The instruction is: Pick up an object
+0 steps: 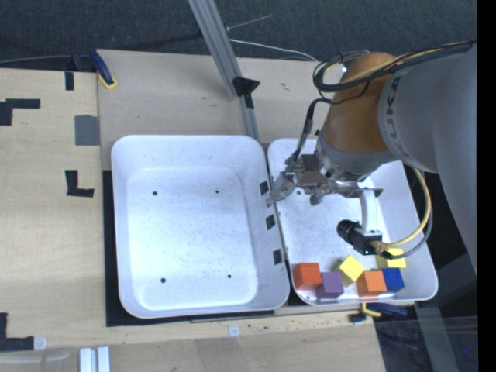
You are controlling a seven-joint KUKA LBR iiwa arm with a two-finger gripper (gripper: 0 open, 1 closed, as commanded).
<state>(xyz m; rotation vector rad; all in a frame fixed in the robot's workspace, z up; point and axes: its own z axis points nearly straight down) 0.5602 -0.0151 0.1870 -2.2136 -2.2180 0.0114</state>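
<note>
White plastic, both bins: the left shallow bin (190, 223) and the right shallow bin (322, 227) sit side by side on the pale wooden surface (46, 231), their inner rims touching.

Landmark for all positions: the right bin.

Arm: grey KUKA arm (434, 107) with its orange band (356, 115) reaches in over the far half of the right bin. The hand (298, 183) hangs above the bin's far-left part, close to the shared rim. Its metal parts blur together against the white floor; cannot tell whether it is wide or narrow, and no object shows in it. A black cylindrical fitting (350, 231) on a white bracket hangs over the bin's middle right, with a yellow cable (418, 223) looping along the bin's right side.

Task objects, all resting on the floor of the right bin along its near edge, well apart from the hand:
- orange cube (308, 274), near-left
- purple cube (332, 284), just right of it, touching or nearly so
- yellow cube (351, 268), tilted, towards the middle of the row
- second orange block (372, 283), right of the purple cube
- blue cube (393, 279), against that orange block, nearest the near-right corner

A slanted aluminium rail (221, 49) crosses the surface beyond the bin's far-left corner.
</note>
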